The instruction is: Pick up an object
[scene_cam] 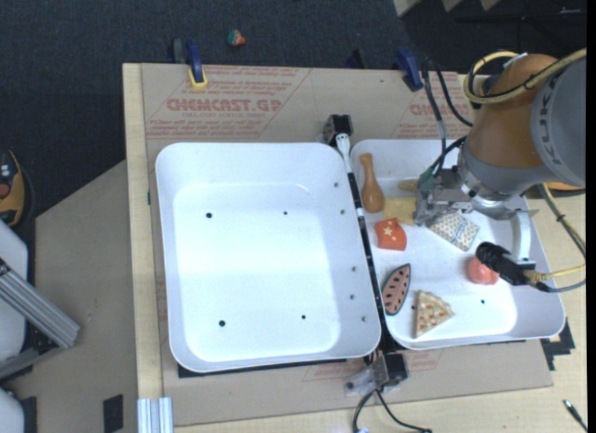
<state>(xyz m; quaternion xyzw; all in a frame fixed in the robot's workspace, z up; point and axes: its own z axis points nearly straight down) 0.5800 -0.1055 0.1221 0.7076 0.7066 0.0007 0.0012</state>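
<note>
The table [279, 96] is a pale board with red lettering across its far edge, held by blue clamps [196, 60] at the far corners, and it stands on a dark carpeted floor [93, 12]. Two shallow white bins sit on it side by side, touching along their inner edges. The left bin [261, 254] is the larger in the view, its white floor marked by a few small dark dots.

The arm [521, 124] reaches in from the right, grey with an orange band above the wrist, and hangs over the far half of the right bin [503, 324]. Black and yellow cables loop around it and trail off to the right.

The claw [436, 206] is low over the right bin, just beside a patterned white packet [455, 229] and near a pale yellow block [399, 209]. How far its fingers are open I cannot tell, and nothing can be seen held between them.

The loose things all lie in the right bin. A brown wooden pin [371, 187] lies along the bin's left wall at the far end. Just nearer than it is a red block with a yellow mark [391, 234]. A dark watermelon slice [397, 289] leans by the left wall at the near end, with a pizza slice [430, 311] just beside it. A pink-red lump [481, 271] lies toward the right, touching a black cable end.
</note>
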